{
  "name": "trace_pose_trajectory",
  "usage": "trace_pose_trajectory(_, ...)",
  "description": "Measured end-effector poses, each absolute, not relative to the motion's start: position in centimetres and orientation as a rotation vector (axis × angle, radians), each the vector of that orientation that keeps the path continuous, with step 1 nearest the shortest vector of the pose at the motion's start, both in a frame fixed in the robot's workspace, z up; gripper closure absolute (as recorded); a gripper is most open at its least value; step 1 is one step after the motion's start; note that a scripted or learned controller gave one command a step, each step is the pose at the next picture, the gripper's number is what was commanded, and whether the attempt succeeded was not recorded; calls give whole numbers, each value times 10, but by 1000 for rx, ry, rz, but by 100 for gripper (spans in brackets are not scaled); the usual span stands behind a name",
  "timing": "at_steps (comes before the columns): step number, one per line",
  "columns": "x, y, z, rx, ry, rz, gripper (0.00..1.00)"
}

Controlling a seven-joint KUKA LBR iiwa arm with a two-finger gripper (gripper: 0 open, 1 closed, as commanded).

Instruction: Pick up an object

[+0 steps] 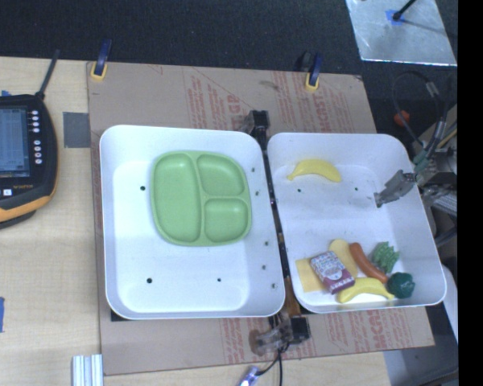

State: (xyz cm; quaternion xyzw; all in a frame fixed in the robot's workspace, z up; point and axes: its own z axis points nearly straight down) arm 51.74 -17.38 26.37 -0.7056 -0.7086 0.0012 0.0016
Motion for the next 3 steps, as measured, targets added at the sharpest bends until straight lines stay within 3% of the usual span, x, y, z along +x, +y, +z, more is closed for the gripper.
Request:
trace_pose_trajectory(1,486,-208,174,-2214,-2224,6,0)
trace_pose_trajectory(2,506,-142,91,-2211,-2225,5,0)
trace_pose_trajectory(3,502,-207,96,-2219,-2223,3,0)
